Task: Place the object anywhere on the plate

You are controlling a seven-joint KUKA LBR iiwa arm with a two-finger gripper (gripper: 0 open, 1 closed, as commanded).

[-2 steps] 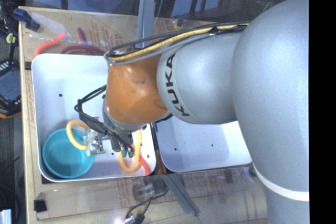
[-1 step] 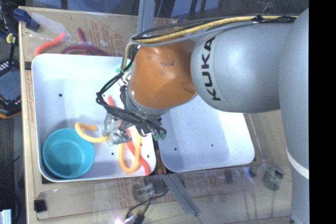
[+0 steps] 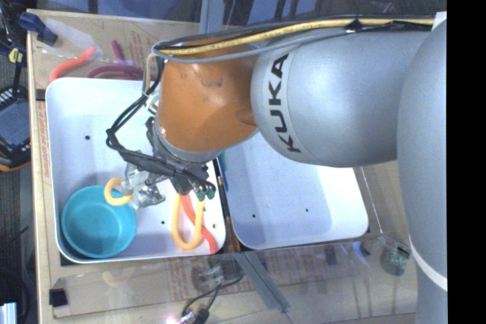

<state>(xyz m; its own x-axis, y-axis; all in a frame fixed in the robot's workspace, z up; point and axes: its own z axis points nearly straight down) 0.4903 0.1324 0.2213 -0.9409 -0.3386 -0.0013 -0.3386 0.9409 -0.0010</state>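
Observation:
A blue round plate (image 3: 97,222) with a raised rim sits in the near left corner of the left bin (image 3: 76,110). A yellow ring (image 3: 115,193) lies at the plate's upper right rim, touching the tip of my gripper (image 3: 144,190). The gripper hangs low over the bin floor just right of the plate. An orange loop-shaped object (image 3: 187,225) lies on the bin floor to the right of the gripper, near the bin's front wall. The orange wrist band and grey arm hide much of the bin's right half.
The right bin (image 3: 304,216) lies beside the left one, mostly under the arm. Pink and orange tubes (image 3: 99,68) lie on the bench behind the left bin. A person's arms are at the top edge.

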